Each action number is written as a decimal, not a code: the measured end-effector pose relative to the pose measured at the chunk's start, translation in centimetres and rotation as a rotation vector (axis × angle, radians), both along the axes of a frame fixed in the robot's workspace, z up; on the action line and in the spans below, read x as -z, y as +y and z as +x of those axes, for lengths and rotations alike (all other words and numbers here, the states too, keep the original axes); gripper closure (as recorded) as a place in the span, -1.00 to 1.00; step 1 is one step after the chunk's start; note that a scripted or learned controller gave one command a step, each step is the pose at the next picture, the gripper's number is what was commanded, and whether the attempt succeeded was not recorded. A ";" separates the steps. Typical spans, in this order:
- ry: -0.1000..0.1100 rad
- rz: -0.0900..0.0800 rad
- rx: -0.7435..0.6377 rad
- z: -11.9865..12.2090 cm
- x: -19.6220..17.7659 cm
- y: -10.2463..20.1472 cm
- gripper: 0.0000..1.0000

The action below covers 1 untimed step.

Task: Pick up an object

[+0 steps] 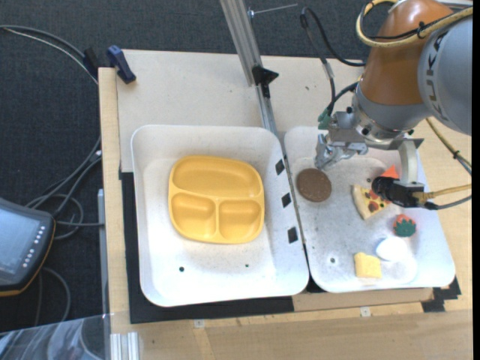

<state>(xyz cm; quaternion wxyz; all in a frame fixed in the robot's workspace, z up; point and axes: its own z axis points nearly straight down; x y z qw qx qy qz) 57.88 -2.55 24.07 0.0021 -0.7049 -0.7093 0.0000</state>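
Over the right bin (420, 276), the arm reaches down, its tool (328, 156) just above the brown disc (313, 185).

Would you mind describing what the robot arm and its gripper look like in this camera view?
The arm has a smooth grey shell with a rounded, glossy orange band above the wrist. Yellowish and black cables loop beside that band. Below it, the gripper is a compact block of bare grey metal with a small green part at its side.

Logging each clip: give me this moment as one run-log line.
arm: over right bin | hand: above brown cookie, nothing seen held | left bin: yellow divided plate | pick: not yet done
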 end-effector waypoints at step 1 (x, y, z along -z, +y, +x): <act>-0.002 0.000 -0.001 0.6 0.6 6.2 1.00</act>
